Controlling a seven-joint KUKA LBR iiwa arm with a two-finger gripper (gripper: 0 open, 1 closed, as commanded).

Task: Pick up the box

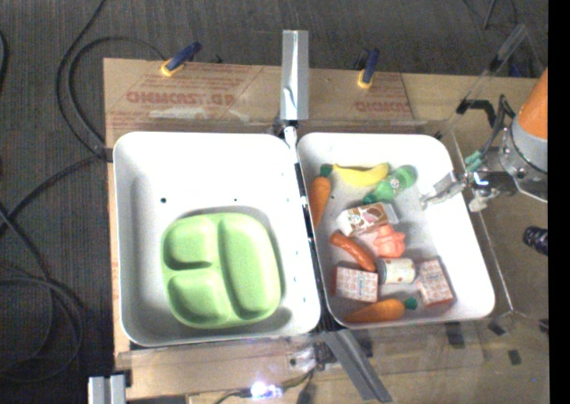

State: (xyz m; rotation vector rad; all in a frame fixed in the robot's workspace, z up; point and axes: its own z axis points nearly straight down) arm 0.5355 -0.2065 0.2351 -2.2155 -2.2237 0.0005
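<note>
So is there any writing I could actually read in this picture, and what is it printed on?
Cardboard sheet under the bins: red print, mirrored and blurred; it cannot be read with certainty.
Cardboard, right part: more red print, too blurred.
Small boxes in the right bin: printed patterns, too small to read.
Nothing else carries text.

Pink patterned box [356, 284] flat in right bin [470, 242]

Red print on cardboard sheet [191, 95] too blurred to read.
</note>
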